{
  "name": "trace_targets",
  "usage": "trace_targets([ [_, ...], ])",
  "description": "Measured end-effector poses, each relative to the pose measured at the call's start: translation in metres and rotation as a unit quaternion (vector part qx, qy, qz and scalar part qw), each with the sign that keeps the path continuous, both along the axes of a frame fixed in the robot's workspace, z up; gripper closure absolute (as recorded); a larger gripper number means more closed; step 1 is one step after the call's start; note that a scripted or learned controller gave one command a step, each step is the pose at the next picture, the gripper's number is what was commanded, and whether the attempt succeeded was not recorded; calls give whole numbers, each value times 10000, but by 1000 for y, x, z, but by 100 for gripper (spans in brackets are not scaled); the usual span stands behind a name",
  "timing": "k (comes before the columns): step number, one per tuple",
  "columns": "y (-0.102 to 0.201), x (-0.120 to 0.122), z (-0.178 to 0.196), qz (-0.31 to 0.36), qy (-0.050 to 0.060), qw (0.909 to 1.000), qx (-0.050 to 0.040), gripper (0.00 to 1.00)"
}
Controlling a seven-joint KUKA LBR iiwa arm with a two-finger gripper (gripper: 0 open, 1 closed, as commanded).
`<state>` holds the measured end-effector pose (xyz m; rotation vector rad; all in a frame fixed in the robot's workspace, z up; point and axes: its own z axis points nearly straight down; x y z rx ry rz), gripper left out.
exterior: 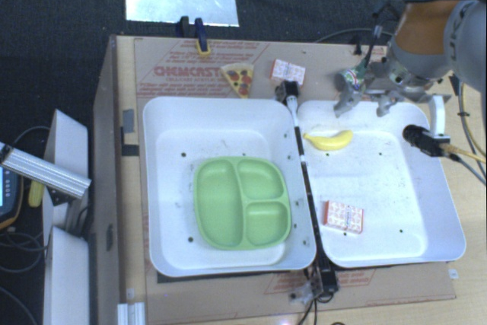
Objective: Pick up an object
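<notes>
Presently we find the hand [364, 98] open and gripping nothing, poised above the far rim of the right bin [437, 228]. Just beside it lies the banana [329, 139]. Approach stage, we judge; descent over the banana comes next.

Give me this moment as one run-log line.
gripper: open, above right bin's far edge, holding nothing | banana: right bin, near divider | small box: right bin | green plate: left bin
</notes>
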<state>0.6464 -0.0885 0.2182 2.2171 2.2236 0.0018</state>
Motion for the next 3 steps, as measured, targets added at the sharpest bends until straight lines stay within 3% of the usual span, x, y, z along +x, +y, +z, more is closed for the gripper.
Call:
trace_targets([
  [2, -8, 22, -134, 3, 8, 10000, -2, 0],
  [3, -8, 24, -122, 12, -17, 10000, -4, 100],
])
